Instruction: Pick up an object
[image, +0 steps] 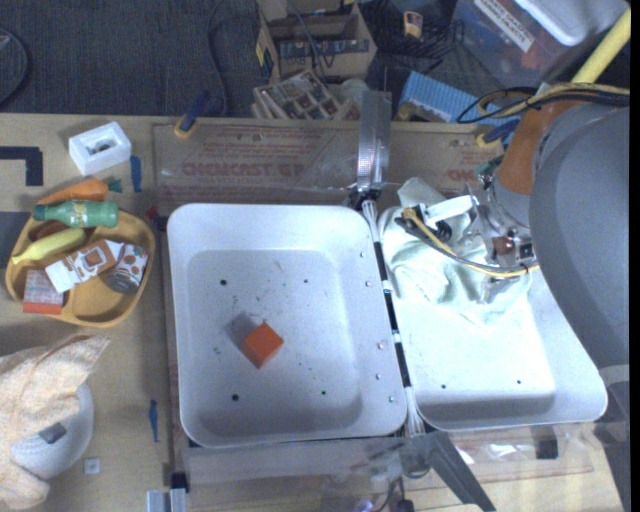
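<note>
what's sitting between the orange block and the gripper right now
In the camera view, bare white floor of the left bin, then the two bins' adjoining rims, separate the orange block from the gripper over the right bin.

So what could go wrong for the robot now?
1. The gripper is low in the right bin, right over a crumpled white cloth. Cloth is floppy, so it might slip out or snag.
2. Yellow cables hang near the gripper and could catch on the cloth.
3. The orange block sits far away in the left bin, so this try probably won't reach it.
</note>
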